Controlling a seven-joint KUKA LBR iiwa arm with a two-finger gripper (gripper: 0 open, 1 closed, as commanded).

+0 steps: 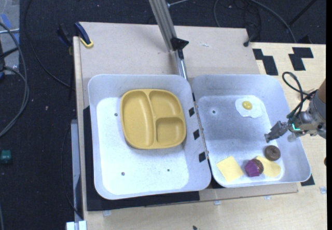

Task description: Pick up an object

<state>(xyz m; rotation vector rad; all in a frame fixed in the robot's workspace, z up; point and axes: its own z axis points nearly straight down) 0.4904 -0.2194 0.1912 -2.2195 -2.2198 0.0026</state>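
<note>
**Gripper low at the right bin's edge, toys untouched**

Overhead, the pale wooden surface (135,42) carries two shallow white bins side by side. The left bin (104,172) holds a yellow divided plate (153,118), which sits flat toward its upper middle. The right bin (228,94) holds the small things: a toy fried egg (248,107) near its far side, and along its near edge a yellow square slice (229,168), a purple piece (253,167) resting against a second yellow slice (272,167), and a brown round piece (272,152) just above them.

From the right the arm's wrist reaches in, and the gripper (275,133) hangs over the right bin's right-hand side, just above the brown round piece and well apart from the egg. Its dark fingers (272,135) point toward the bin's middle; from where I stand I cannot tell how far apart they are, and I see nothing between them. A small green light glows on the wrist.

A grey metal pole (161,11) rises slantwise from the far seam between the bins. On the surface's far left corner lies a blue and yellow tool (83,36). Around the bench the floor (41,120) is dark carpet, with black cables (31,11) looping across it, and a checkered board (290,57) lies at the right.
</note>
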